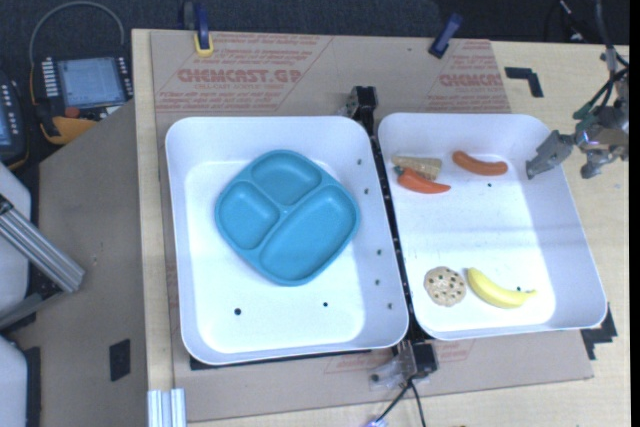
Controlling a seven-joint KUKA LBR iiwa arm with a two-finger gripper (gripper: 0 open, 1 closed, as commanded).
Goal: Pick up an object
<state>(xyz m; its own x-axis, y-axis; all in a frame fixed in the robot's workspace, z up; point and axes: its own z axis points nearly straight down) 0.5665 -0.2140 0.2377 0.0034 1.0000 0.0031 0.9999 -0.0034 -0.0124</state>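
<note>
The gripper (566, 156) hangs at the right bin's (560, 245) upper right rim with its fingers spread apart and nothing between them. In that bin lie a sausage (480, 163), a carrot (423, 181) touching a cracker (417, 164), a cookie (445, 286) and a banana (496, 289). A blue divided plate (287, 216) sits in the left bin (200, 315) on the counter (150, 165).

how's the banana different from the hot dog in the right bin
The banana is yellow and curved; the hot dog is orange-red and nearly straight. The banana lies near the front edge of the right bin, beside a cookie; the hot dog lies at the back, closer to the gripper. Both are small elongated food items lying flat on the bin floor.
</note>
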